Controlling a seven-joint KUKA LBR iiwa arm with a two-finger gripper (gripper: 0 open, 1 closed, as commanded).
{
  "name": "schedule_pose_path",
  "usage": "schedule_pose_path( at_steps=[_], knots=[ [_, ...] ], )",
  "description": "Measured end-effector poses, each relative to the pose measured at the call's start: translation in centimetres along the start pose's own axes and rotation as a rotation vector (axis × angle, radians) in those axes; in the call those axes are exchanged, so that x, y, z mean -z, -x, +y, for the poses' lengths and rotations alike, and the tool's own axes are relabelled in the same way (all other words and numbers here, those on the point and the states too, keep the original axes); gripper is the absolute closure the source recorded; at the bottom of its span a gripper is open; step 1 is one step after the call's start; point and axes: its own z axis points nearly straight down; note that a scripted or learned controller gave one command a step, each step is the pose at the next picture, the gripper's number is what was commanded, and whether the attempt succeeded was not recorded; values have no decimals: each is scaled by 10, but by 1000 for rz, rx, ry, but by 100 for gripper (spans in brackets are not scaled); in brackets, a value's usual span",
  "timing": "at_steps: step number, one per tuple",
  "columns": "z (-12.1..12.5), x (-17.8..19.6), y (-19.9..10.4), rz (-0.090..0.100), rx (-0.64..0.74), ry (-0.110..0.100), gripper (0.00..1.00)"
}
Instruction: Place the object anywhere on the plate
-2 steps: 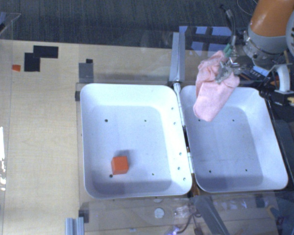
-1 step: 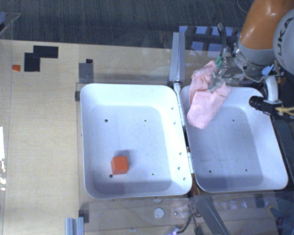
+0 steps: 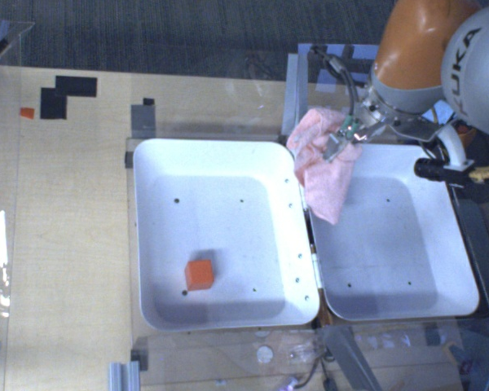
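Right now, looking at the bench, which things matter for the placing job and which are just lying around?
Part of the job:
- pink cloth, draped over the rim between the bins, at the gripper
- right bin, under the arm

Just lying about:
- orange block in the left bin
- black shapes and a small orange tag on the bench top

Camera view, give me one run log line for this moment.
gripper: shut on pink cloth | cloth: draped across bins' divider | orange block: left bin
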Motion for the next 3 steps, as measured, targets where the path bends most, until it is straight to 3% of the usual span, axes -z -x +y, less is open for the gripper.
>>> schedule_pose_path(
  at_steps=[2, 3],
  knots=[
    [32, -23, -100, 1, 803, 2, 100],
    [45, -18, -149, 1, 1010, 4, 100]
  ],
)
